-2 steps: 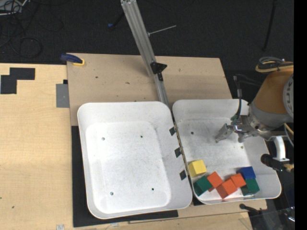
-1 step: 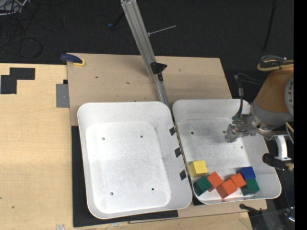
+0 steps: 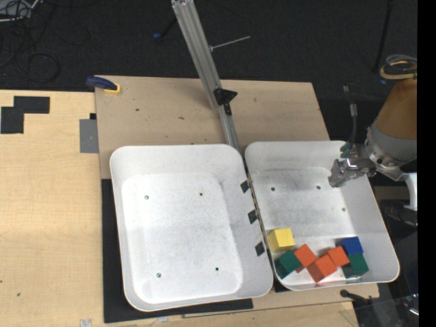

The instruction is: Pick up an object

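Jaws are too small and blurred in this view for me to tell their state, and nothing is showing in them. The gripper (image 3: 344, 169) is hanging over the upper right part of the right bin (image 3: 300, 157), near its far-right rim, with the grey arm (image 3: 395, 131) reaching in behind it from the right. By my reading, the pick is not yet done: every block is lying well apart from the gripper, down in the bin's near corner, so the approach, descent and closing are all waiting to be made. The blocks are sitting in a loose cluster against the near wall: a yellow block (image 3: 281, 238) at the left of the group, a green block (image 3: 288, 261) just below it, a red block (image 3: 305, 255) touching or nearly touching the green one, orange blocks (image 3: 328, 262) in the middle, a blue block (image 3: 351, 245) to the right and a dark green block (image 3: 355, 267) beneath that. They are looking like small, plain cubes, some tilted, packed closely enough that I cannot tell which are touching. The left bin (image 3: 178, 225) is lying just beside, across the divider.
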Robot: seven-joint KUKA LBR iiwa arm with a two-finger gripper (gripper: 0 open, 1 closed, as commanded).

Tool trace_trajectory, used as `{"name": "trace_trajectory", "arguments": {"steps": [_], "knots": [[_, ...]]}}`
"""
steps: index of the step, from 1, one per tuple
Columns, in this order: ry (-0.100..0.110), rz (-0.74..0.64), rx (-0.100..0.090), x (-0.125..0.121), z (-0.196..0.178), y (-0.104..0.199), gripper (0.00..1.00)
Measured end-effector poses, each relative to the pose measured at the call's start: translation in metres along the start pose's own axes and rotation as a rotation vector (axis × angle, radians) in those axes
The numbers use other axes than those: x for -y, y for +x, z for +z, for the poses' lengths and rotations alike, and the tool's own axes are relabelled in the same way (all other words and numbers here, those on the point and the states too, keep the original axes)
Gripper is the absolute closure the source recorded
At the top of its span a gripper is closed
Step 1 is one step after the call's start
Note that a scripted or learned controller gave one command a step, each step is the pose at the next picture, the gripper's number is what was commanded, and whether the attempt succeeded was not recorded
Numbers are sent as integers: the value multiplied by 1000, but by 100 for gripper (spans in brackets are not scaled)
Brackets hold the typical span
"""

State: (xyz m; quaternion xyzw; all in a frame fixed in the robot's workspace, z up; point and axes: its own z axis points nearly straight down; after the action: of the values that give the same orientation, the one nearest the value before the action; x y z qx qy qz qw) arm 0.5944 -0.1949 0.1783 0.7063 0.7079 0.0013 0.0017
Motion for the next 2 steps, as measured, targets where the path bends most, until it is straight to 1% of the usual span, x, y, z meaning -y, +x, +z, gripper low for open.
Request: {"name": "trace_trajectory", "arguments": {"steps": [1,2], "knots": [[0,1,1,-1,-53,-1,100],[2,-1,0,-2,-84,-2,100]]}}
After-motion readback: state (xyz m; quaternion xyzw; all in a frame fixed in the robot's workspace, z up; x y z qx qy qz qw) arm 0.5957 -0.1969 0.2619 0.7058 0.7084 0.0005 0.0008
